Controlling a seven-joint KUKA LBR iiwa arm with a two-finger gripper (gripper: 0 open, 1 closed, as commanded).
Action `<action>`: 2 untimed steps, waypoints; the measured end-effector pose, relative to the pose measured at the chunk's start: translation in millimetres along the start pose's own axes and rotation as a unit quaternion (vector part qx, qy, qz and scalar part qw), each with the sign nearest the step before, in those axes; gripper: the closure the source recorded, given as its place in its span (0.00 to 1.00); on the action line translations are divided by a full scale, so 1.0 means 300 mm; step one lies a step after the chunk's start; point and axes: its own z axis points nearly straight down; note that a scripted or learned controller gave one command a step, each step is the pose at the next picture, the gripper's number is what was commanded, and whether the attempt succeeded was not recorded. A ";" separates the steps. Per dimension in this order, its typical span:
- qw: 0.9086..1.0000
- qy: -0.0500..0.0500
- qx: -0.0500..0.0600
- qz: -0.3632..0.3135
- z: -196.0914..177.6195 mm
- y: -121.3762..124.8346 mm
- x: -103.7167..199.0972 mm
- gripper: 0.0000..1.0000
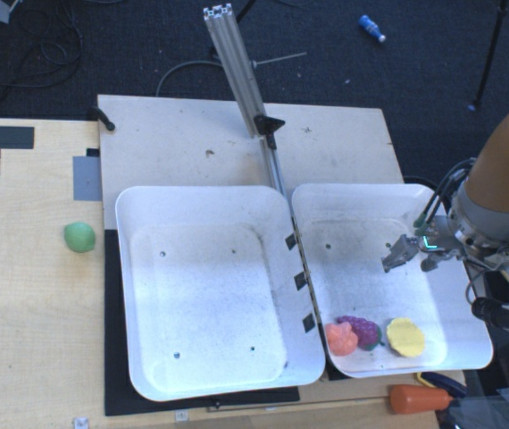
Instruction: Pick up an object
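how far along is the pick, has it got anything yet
Done: the gripper is over the right white bin. Nothing shows between its fingers. Left: go down to the pink lumpy toy, purple bumpy toy or yellow round piece near the front edge, then grasp and lift.

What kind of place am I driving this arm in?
Most likely a robotics lab. Two white bins sit on a bench, cables trail over dark carpet, and small toys lie in the right bin near the gripper.
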 end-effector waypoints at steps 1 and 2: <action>1.000 0.000 0.000 0.000 0.000 0.000 0.000 0.00; 1.000 0.000 0.002 0.000 0.196 0.021 0.016 0.00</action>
